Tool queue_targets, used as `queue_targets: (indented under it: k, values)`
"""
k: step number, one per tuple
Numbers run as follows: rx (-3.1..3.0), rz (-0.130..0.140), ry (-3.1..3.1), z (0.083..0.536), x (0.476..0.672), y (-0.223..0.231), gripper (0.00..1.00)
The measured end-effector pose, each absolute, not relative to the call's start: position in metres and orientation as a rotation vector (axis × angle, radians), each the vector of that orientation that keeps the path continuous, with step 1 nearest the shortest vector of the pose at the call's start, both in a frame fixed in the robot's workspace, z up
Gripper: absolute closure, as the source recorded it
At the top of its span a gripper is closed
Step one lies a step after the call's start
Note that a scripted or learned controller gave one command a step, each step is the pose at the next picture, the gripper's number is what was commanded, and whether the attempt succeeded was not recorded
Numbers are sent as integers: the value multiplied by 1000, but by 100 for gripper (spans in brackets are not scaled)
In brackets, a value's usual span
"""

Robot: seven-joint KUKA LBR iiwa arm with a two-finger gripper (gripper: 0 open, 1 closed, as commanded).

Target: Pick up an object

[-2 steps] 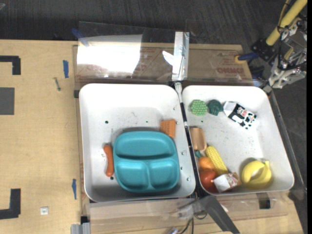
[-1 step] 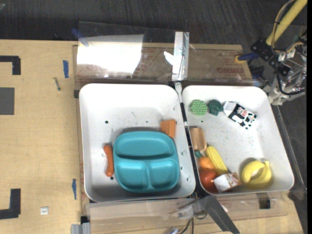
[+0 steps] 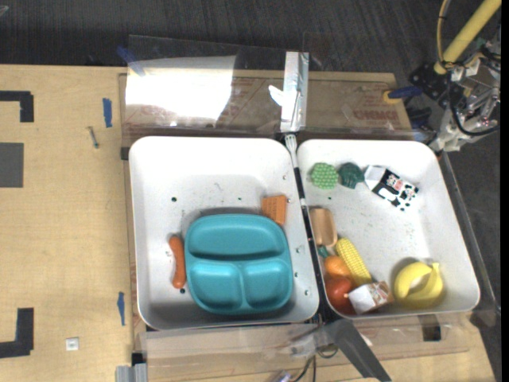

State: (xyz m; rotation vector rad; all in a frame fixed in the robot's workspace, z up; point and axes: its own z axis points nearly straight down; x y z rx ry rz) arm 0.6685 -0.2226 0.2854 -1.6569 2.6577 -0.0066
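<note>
Both bins [image 3: 151, 213] look like smooth white plastic with a dull sheen. Teal tray [image 3: 237, 263]: moulded plastic, satin finish. Toy corn [image 3: 352, 261] and banana [image 3: 419, 282]: glossy plastic. Bench top [image 3: 56, 237]: matt, pale wood-like board. Clear panel [image 3: 183, 86] behind the bins: glossy, throws strong glare. Floor [image 3: 238, 6]: dark, rough carpet.

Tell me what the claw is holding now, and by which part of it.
It cannot be told: the claw sits at the upper right, beyond the right shallow white bin, and is too cluttered to make out.

A teal tray [image 3: 237, 263] fills the left bin [image 3: 151, 165]; toy food crowds the right bin [image 3: 445, 213].
</note>
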Motion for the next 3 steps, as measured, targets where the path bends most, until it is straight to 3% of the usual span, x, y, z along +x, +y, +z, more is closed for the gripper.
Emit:
queue_targets:
  k: [1,2,3]
  values:
    - [-1943,-3,2462,292,599,-223,100]
    - [-1821,15,2560,140,608,-220,100]
    - [-1877,-16,2505,236,650,-222,100]
